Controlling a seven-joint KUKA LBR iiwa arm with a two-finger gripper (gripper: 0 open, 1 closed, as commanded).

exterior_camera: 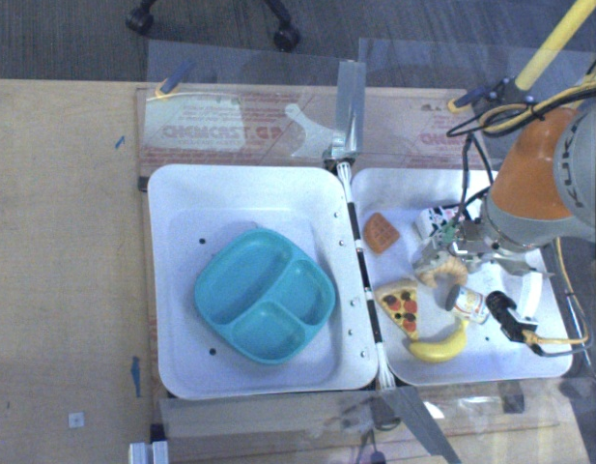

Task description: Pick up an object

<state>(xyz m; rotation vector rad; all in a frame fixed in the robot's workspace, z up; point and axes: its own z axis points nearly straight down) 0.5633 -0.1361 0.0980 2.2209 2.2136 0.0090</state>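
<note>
Low over the right bin (413, 187), the gripper (442, 256), whose finger state cannot be told, hovers just above a tan pastry (442, 272), apparently mid-reach, with the pizza slice (401, 307) and banana (440, 344) nearby; next it likely needs a clean closing and lift.

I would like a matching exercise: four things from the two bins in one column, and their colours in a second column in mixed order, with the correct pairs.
Things:
1. tray
2. banana
3. pizza slice
4. bins

Colours:
A. white
B. yellow with red and dark dots
C. teal
D. plain yellow

Pairs: 1-C, 2-D, 3-B, 4-A
</note>
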